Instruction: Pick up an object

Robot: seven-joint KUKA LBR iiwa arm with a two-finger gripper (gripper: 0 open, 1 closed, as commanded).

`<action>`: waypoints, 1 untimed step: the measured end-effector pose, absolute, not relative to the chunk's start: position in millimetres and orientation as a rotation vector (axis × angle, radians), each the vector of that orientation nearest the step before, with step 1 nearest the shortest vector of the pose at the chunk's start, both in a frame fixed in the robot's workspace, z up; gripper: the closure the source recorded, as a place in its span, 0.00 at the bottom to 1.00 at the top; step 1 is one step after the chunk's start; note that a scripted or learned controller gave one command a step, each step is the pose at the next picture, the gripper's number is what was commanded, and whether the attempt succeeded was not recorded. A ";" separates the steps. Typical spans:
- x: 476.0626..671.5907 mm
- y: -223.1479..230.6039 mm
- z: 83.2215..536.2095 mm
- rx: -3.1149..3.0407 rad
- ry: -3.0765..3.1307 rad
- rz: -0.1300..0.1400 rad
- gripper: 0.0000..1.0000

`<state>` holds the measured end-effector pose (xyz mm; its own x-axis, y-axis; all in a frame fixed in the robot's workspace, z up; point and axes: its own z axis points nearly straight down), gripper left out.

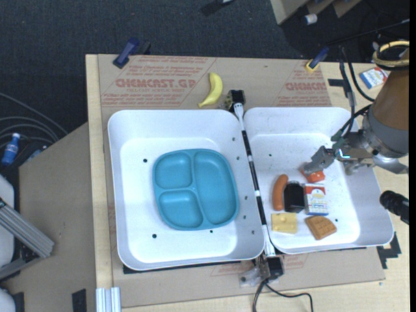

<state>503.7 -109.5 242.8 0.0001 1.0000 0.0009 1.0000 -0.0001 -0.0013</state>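
Note:
The right bin (344,125) holds several small items near its front: an orange sausage (279,192), a black block (294,197), a white, red and blue carton (316,200), a yellow cheese wedge (284,223) and a brown toast-like piece (321,227). My gripper (318,163) reaches in from the right and hangs low over the bin's middle, just behind the carton. A small red piece (315,176) lies right at its tip; whether it is gripped is unclear.
A blue divided plate (194,188) lies in the left bin (130,142). A yellow banana (212,90) rests on the bench behind the bins. Blue clamps (126,52) sit at the bench's back edge, and cables run at the right.

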 end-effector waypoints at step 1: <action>486.0 -126.2 116.0 -2.221 -2.219 0.001 0.00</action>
